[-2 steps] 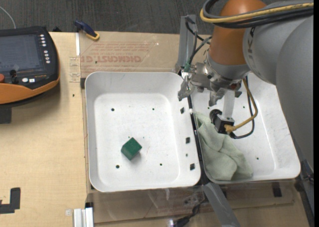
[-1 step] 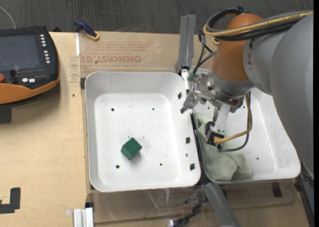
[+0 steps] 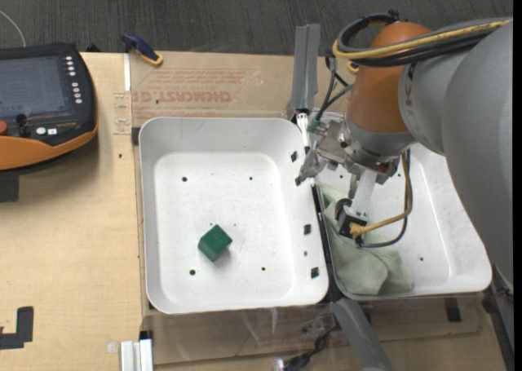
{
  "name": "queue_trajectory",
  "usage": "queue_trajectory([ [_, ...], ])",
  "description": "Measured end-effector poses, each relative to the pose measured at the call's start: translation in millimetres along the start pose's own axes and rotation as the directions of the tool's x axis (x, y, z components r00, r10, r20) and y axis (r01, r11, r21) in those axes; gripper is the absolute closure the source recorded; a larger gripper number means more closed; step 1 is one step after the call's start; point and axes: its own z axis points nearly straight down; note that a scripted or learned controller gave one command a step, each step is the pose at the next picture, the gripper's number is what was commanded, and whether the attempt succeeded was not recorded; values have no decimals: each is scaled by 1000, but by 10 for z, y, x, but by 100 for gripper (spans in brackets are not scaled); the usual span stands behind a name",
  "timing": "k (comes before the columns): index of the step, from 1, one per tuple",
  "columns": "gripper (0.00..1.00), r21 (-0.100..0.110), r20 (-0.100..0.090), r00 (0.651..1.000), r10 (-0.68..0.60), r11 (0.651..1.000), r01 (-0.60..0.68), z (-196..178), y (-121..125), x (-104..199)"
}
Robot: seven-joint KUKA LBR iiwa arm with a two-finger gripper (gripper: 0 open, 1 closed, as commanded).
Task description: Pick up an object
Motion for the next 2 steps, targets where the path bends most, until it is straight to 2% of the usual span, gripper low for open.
queue_trajectory([
  [1, 0, -1, 0, 1000, 26, 1000, -26, 1, -154, -543],
  [2, 0, -1, -1, 982, -189, 982, 189, -1, -436, -322],
])
